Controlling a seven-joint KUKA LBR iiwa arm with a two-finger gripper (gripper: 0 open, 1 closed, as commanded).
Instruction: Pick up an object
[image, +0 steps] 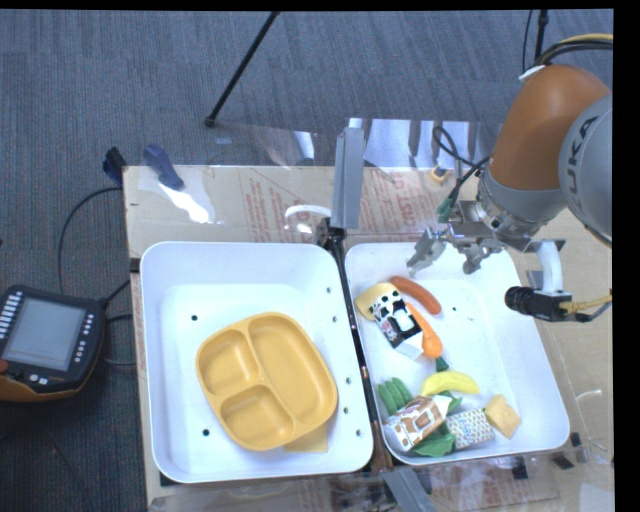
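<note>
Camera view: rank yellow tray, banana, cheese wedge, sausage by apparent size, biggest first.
1. yellow tray, by far the largest.
2. sausage and banana: these look alike in length, so no ranking between them.
3. cheese wedge, smallest.
All lie at similar depth in the bins.

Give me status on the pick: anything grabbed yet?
Not yet. The gripper hangs open above the far edge of the right bin with nothing between its fingers. The sausage, banana and carrot lie in that bin. Descent, grasp and lift all remain.
</note>
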